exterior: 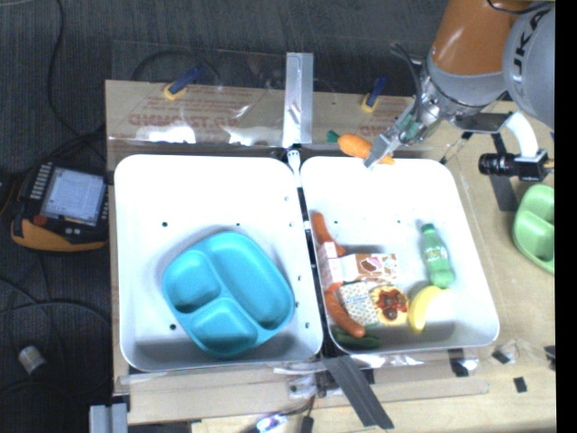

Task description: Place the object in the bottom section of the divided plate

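My gripper point(377, 155) hangs over the far rim of the right bin point(469, 242), near its left corner. It is shut on a toy carrot point(353, 143), orange with a green top that points left; the carrot sticks out on both sides of the fingers. The blue divided plate point(227, 292) lies in the left bin point(144, 206), towards the front. It has one large section on the right and two smaller ones, one at the left and one at the bottom. The gripper is well up and to the right of the plate.
The right bin holds a green bottle point(435, 253), a banana point(421, 305), two sausages point(320, 228), and printed food packs point(361, 269) bunched at its front left. A green object point(539, 224) sits past the bench's right side. A metal divider point(297, 97) stands between the bins at the back.
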Controlling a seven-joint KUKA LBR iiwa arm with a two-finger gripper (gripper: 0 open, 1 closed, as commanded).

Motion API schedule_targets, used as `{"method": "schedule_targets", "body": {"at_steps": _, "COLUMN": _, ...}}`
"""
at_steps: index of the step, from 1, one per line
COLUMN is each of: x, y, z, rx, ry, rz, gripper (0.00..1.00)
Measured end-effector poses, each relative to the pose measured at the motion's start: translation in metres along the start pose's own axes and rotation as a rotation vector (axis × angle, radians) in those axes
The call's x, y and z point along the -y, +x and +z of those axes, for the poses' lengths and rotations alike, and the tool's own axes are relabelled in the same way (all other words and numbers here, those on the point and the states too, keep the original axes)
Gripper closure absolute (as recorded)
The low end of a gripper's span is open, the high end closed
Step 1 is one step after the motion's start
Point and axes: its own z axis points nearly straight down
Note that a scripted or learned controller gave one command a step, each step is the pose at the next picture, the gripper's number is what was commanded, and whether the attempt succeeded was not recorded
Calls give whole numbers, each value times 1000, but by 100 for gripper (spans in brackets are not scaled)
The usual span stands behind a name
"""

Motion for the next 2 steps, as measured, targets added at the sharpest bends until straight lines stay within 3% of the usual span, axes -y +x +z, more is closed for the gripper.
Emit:
{"method": "schedule_targets", "body": {"at_steps": 1, "x": 31, "y": 92, "z": 100, "rx": -6, "ry": -2, "rz": -212, "gripper": 100}}
{"method": "schedule_targets", "body": {"at_steps": 2, "x": 64, "y": 92, "z": 99, "rx": -4, "ry": -3, "rz": -309, "gripper": 100}}
